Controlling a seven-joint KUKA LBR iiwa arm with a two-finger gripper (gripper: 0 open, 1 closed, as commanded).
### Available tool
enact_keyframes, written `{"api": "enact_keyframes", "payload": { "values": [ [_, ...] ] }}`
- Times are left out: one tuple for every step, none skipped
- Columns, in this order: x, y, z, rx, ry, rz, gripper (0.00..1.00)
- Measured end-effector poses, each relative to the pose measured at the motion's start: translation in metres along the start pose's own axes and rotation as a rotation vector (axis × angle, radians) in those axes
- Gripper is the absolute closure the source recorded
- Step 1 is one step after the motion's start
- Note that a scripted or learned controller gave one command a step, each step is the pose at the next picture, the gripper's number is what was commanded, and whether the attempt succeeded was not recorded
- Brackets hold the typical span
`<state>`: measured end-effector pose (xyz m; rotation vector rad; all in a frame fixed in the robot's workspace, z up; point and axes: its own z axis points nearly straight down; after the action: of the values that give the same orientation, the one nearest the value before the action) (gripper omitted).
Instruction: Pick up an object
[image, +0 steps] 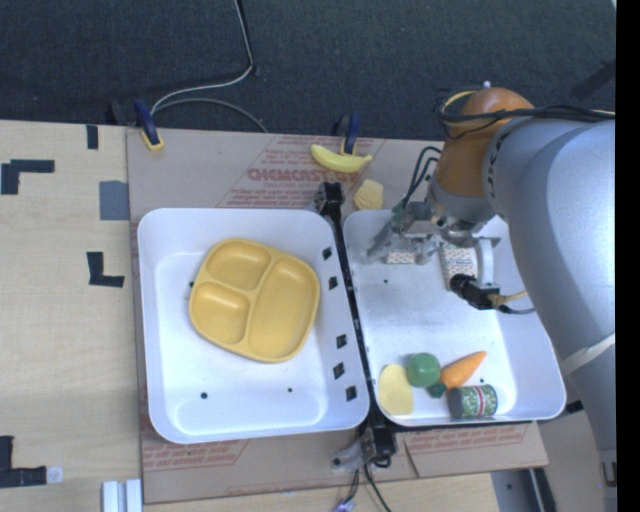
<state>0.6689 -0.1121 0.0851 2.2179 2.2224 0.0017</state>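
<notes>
My gripper (392, 245) hangs low over the far end of the right bin (520, 340), beneath the orange band of the wrist. No object shows in it. At the near end of that bin lie a pale yellow piece (395, 390), a green round item (423, 368), an orange carrot (463, 368) and a small can (472, 401) on its side. All of these sit well apart from the gripper, toward the front rim.
A yellow divided plate (254, 298) lies in the left bin (160, 330). A banana (340, 158) and a yellow block (368, 194) rest on the cardboard behind the bins. The grey arm covers the right bin's far right side.
</notes>
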Motion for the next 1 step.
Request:
{"api": "enact_keyframes", "payload": {
  "values": [
    [0.0003,-0.0002,-0.0103,0.003,0.0,-0.002,1.0]
  ]
}}
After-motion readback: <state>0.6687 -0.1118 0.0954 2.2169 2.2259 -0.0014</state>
